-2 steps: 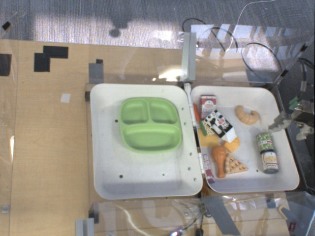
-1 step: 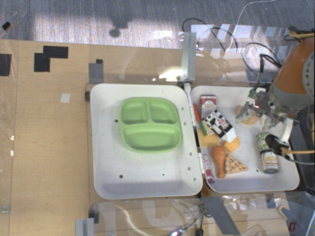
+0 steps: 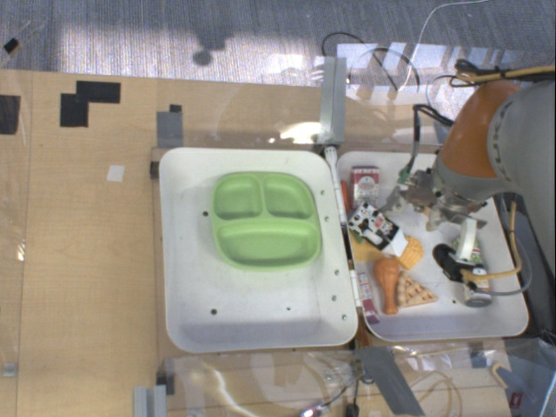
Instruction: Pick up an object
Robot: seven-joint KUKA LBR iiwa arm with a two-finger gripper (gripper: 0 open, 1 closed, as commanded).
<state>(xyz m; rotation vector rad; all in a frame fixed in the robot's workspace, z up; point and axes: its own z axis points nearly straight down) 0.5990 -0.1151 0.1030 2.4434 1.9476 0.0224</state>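
Note:
The right bin [image 3: 508, 320] holds several toy items. A black-and-white patterned block [image 3: 373, 224] lies near its left wall, with a yellow-orange piece [image 3: 408, 252] just below it to the right. Further toward the front lie a brown drumstick [image 3: 387, 281] and a pizza slice [image 3: 418, 295]. A red-and-white packet [image 3: 365, 183] sits at the back left of the bin. My gripper [image 3: 415, 203] hangs over the middle of this bin, just right of the patterned block and above the yellow-orange piece. Nothing is visibly held in it.
The left bin [image 3: 187, 311] holds a green divided plate [image 3: 265, 220] in its middle. A thin red strip [image 3: 367, 298] lies along the right bin's left wall. The grey arm with its orange band [image 3: 473, 137] covers the right bin's back right part.

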